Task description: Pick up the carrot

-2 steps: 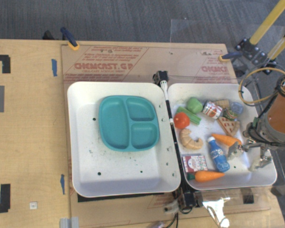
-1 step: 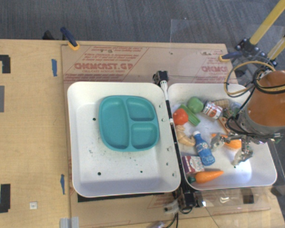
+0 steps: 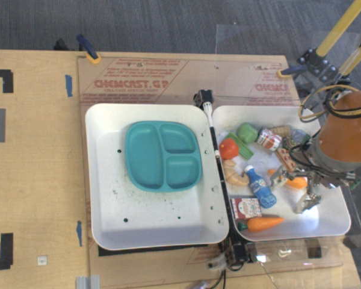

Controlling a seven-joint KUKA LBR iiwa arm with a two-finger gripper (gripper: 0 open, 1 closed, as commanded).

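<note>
While the carrot [image 3: 265,223] lies by the right bin's [image 3: 340,218] front edge, the hand [image 3: 308,201] hangs nearby; I cannot tell its state. Next it must drop onto the carrot.

overhead slanted view, both bins [image 3: 102,179]

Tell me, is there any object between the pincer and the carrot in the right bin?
Nothing visible blocks the way. The pincer hangs over bare floor of the right bin, and the carrot lies to its left near the front wall. The blue bottle and the red packet lie farther back, off that line.
</note>
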